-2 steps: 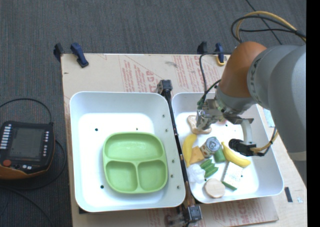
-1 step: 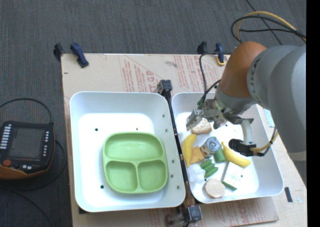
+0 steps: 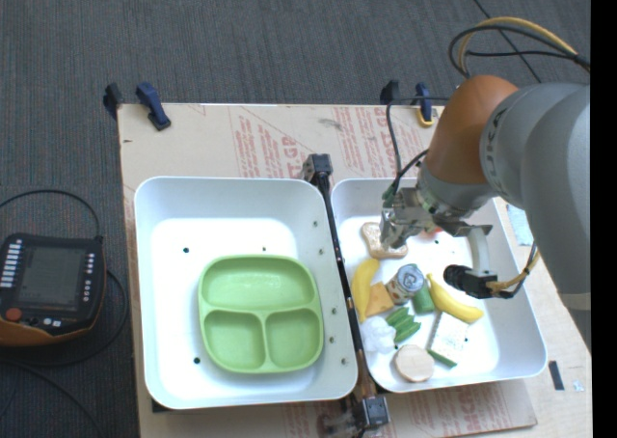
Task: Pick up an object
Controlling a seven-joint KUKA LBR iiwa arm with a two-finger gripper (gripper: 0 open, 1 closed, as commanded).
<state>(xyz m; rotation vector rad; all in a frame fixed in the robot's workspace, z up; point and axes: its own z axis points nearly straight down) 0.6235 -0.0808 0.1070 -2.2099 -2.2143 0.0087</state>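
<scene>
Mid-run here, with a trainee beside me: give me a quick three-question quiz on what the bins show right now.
1. True or false: the green divided tray lies in the right bin.
2. Which item is the pincer directly above? A) toast slice B) banana C) round cracker
3. Fill in: the small can lies between two ____ items.

Key: 1 false, it lies in the left bin. 2 A. 3 yellow.
</scene>
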